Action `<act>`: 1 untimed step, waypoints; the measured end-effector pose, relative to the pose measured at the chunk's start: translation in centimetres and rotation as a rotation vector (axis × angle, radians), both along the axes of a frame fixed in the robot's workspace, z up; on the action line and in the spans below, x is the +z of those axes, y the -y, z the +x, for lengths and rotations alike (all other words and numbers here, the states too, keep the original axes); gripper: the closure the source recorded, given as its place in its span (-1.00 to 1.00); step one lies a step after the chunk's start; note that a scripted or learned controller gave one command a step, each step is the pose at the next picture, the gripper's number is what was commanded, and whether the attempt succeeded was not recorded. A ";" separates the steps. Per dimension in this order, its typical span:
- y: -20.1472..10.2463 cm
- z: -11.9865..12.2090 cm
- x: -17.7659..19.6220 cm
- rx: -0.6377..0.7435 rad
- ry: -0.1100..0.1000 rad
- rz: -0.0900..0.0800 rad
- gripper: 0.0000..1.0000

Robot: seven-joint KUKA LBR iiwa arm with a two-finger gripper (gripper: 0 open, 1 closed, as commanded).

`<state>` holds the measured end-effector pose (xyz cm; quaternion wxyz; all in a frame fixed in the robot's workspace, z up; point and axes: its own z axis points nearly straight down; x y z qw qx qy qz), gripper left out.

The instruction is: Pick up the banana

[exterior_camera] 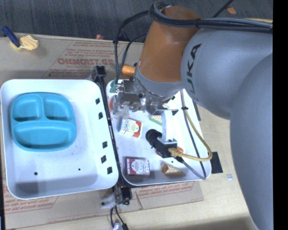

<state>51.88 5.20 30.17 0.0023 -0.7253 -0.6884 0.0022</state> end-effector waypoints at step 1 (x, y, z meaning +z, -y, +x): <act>2.5 -3.2 -11.1 -0.131 -0.001 -0.001 1.00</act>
